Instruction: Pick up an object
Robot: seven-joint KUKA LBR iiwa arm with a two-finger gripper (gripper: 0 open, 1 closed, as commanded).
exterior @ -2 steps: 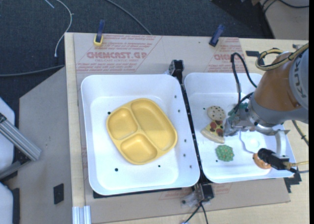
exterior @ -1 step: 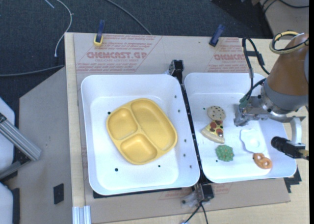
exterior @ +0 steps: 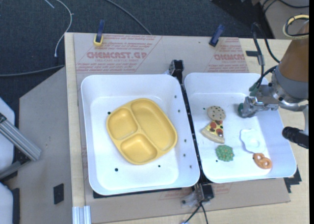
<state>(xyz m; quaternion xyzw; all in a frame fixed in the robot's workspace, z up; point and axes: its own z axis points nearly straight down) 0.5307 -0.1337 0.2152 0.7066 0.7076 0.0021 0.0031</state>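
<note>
The right bin [exterior: 274, 171] holds several toy foods: a chocolate-chip cookie [exterior: 215, 113], a pizza slice [exterior: 214, 131], a green broccoli floret [exterior: 225, 153], a flat white piece [exterior: 250, 140] and an orange pretzel [exterior: 262, 160]. My gripper [exterior: 246, 108] hangs over the upper right part of this bin, to the right of the cookie and above the white piece. Nothing shows in its grasp. The arm's orange band [exterior: 298, 61] rises at the right edge.
The left bin [exterior: 93, 95] carries a yellow three-compartment plate [exterior: 141, 130]. Clamps [exterior: 99, 38] [exterior: 216, 36] sit on the board's far edge. A black bracket [exterior: 176, 67] joins the bins at the top. Cables [exterior: 259, 46] run by the arm.
</note>
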